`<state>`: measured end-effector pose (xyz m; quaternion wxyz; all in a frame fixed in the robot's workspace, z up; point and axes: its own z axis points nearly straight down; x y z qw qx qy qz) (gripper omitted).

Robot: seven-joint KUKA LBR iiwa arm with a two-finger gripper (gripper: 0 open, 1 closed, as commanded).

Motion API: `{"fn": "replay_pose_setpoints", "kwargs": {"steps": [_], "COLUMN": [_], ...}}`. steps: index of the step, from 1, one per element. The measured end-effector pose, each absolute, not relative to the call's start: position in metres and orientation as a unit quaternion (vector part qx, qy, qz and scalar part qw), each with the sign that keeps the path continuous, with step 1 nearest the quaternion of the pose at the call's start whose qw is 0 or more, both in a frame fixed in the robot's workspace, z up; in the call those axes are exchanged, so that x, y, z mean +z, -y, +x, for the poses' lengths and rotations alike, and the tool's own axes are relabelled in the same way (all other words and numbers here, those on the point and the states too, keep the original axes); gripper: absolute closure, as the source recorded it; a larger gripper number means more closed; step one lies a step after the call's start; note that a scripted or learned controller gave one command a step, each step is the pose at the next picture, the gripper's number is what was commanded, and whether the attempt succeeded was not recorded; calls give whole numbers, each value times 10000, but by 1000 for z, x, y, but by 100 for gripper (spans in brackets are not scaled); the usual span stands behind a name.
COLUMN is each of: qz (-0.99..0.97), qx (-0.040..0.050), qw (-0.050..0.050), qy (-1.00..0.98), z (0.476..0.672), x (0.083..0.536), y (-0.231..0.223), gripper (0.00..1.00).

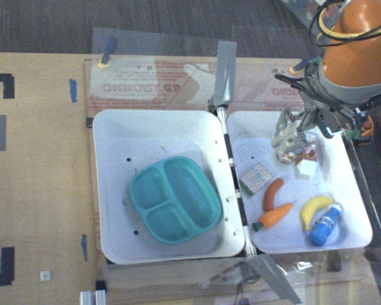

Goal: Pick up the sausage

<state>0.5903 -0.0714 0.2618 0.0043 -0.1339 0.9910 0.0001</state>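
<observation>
My gripper hung with nothing in it, jaws spread; the sausage lay just below it.

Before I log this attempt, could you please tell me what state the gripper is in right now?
Gripper: cannot be told. It hangs over the upper part of the right bin, away from the sausage.

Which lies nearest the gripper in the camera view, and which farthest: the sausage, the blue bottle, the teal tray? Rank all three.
From the gripper:
1. sausage, right bin, just below it.
2. blue bottle, right bin's lower right corner.
3. teal tray, left bin.
</observation>
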Motion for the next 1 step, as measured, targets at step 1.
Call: {"fn": "replay_pose_setpoints", "kwargs": {"steps": [1], "qz": [-1183], "qx": [0], "qw": [24], "qy": [-9930], "z": [527], "x": [249], "y": [115], "gripper": [100]}}
